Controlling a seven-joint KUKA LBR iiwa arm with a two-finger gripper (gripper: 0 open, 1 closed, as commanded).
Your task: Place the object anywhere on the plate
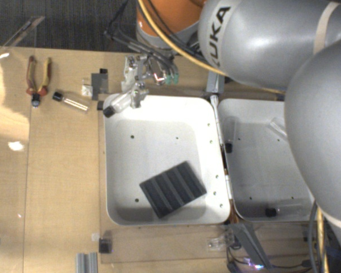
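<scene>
While wrist [150, 67] overhangs bin [159, 144] corner, slab [172, 190] apart.

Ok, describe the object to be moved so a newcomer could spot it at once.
Take the left bin of the two white ones. Near its bottom wall in the view lies a slab, turned askew. It is dark grey, flat and ridged, unlike the red-handled pliers out on the bench.

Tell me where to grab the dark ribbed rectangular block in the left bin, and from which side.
Take the dark grey ribbed rectangular block across its two long edges, at mid-length, coming straight down from above. It lies flat on the floor of the left white bin, turned diagonally, so the grip probably needs rotating to match.
</scene>
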